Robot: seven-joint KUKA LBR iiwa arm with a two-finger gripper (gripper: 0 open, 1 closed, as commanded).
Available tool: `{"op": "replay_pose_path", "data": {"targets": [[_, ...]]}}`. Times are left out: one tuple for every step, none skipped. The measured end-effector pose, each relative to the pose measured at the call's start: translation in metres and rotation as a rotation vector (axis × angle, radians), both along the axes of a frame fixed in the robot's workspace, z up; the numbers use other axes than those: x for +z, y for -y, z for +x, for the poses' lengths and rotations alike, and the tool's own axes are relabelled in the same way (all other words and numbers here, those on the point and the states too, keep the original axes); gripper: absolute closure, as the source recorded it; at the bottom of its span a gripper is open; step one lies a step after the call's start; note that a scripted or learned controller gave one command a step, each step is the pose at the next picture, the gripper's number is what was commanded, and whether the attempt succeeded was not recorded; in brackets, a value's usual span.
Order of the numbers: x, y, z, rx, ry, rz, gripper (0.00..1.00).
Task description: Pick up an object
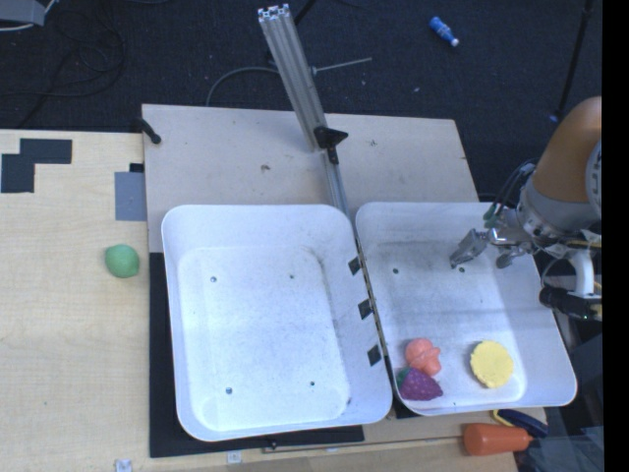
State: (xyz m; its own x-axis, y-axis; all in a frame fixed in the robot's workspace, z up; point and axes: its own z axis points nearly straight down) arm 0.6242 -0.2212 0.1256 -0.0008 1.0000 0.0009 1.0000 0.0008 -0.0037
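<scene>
Bench (246, 155) is sitting under everything, pale board with a darker mat showing at the bins' near edge. Left bin (197, 234) is lying beside the right bin (550, 362), rims touching along the middle, black clips on that seam. A metal rail (295, 72) is running at a slant from the top of the view down to the join between the bins.

Arm (570, 160) is reaching in from the right, orange band showing above the grey wrist. Gripper (470, 252) is hanging over the upper middle of the right bin, tips pointing left; can't tell from this angle whether the pincer is open or closed, and nothing is showing between the tips.

Candidate objects are all sitting at the near end of the right bin, well apart from the gripper: yellow round piece (491, 363) toward the right, orange-pink piece (423, 354) touching a purple piece (421, 385) just below it.

Outside the bins: an orange object (496, 438) lying at the bottom edge, a green ball (122, 261) resting on the wooden table at left, a small blue item (444, 31) lying on the dark floor at top.
</scene>
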Motion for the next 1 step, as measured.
{"op": "replay_pose_path", "data": {"targets": [[-0.0361,-0.001,-0.0004,0.0,0.001,0.0,0.0]]}}
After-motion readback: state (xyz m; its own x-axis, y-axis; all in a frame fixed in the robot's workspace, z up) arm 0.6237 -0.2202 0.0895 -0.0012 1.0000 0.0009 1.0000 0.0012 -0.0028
